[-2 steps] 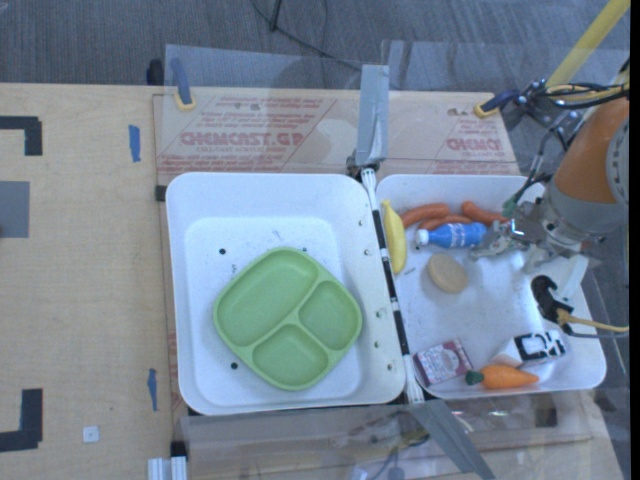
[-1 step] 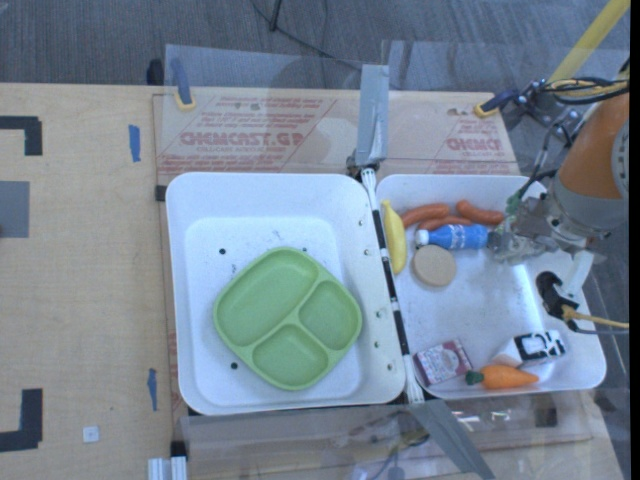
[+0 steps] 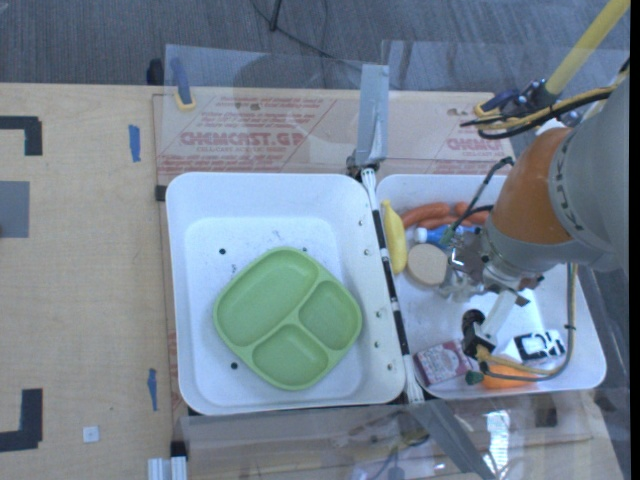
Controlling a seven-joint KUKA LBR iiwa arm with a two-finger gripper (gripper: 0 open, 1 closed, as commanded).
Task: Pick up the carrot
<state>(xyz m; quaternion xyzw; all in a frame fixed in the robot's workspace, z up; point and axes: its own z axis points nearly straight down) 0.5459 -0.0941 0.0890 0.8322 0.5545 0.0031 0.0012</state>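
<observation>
At the right of the frame, the grey arm (image 3: 575,203) with its orange band (image 3: 528,203) bends down into the right bin (image 3: 590,363), its wrist over the bin's middle. The gripper (image 3: 462,280) points toward the frame's left, low over the bin floor beside a tan round disc (image 3: 427,265); whether it is wide, narrow or holding anything cannot be told, as the wrist hides that end. A carrot (image 3: 432,213) lies at the bin's upper edge, just above the gripper and apart from it; a second orange carrot-like piece (image 3: 512,376) lies at the lower edge. A yellow banana (image 3: 396,236) rests along the bin's left wall, and a pinkish packet (image 3: 440,362) sits at the lower left corner. The left bin (image 3: 190,218) bears a green divided plate (image 3: 288,316). Red print on the cardboard sheet (image 3: 250,128) above the bins is too blurred to read with confidence.
</observation>
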